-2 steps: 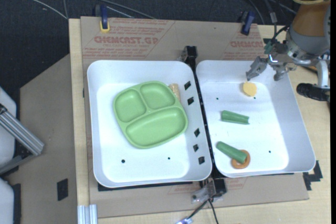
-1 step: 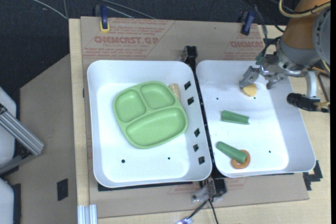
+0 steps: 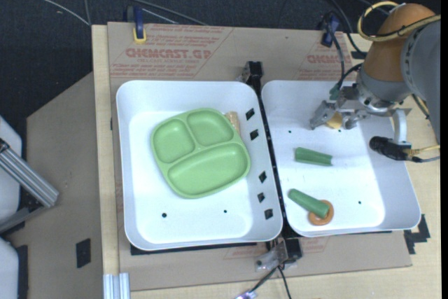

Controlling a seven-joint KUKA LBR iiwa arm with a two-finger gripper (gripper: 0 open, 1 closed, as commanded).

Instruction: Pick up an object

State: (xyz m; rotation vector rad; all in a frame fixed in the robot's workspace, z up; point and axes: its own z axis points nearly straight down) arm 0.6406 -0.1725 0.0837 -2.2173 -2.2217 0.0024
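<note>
My gripper (image 3: 334, 120) is low over the far part of the right bin (image 3: 392, 199), and its two fingers stand spread, so it is open. A small yellowish thing (image 3: 336, 124) shows between the fingers; I cannot tell if they touch it. A green cylinder (image 3: 313, 157) lies in the middle of the right bin, a short way in front of the gripper. Nearer the front edge lies a second green piece (image 3: 305, 199) with an orange ring (image 3: 321, 214) at its end.
The left bin (image 3: 140, 206) holds a green divided plate (image 3: 201, 152) with a tan object (image 3: 232, 121) at its far right corner. A black divider (image 3: 260, 143) runs between the bins. Cables hang around the arm's wrist (image 3: 392, 45) at the right.
</note>
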